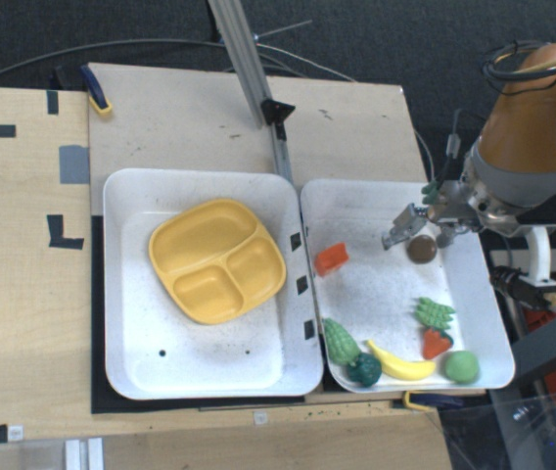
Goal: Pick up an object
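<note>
Gripper (417, 231) low over the right bin (376, 292), at right of frame.
Whether its fingers are spread is unclear; a brown round object (422, 250) lies just beside them and could roll away if nudged.

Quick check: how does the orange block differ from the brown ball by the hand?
The small orange block is angular and lies apart near the right bin's left wall; the round brown ball is rounded and sits right beside the hand. The block is bright, the ball dull and dark. Both are small and rest in the right white bin.
</note>
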`<state>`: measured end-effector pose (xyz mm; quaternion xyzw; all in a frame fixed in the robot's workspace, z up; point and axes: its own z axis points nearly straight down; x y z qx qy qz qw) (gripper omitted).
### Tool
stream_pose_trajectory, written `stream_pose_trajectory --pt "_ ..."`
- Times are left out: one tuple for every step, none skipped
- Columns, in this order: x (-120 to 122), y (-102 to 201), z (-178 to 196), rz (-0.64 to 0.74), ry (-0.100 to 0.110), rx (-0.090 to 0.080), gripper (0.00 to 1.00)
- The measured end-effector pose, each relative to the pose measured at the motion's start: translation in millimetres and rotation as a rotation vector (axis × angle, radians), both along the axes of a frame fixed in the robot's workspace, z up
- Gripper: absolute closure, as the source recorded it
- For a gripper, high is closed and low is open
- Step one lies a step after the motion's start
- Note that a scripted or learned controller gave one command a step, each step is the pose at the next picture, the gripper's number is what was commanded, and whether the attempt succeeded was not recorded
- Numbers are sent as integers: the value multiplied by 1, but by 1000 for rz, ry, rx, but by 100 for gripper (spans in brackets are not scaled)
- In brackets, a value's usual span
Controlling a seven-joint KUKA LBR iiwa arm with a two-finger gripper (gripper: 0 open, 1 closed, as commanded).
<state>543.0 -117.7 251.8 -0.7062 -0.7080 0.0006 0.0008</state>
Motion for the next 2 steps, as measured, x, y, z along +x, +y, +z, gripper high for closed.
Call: stream_pose_trajectory --pt "0 0 0 0 0 0 0" --pt "-11 -1 -53 -2 5 0 0"
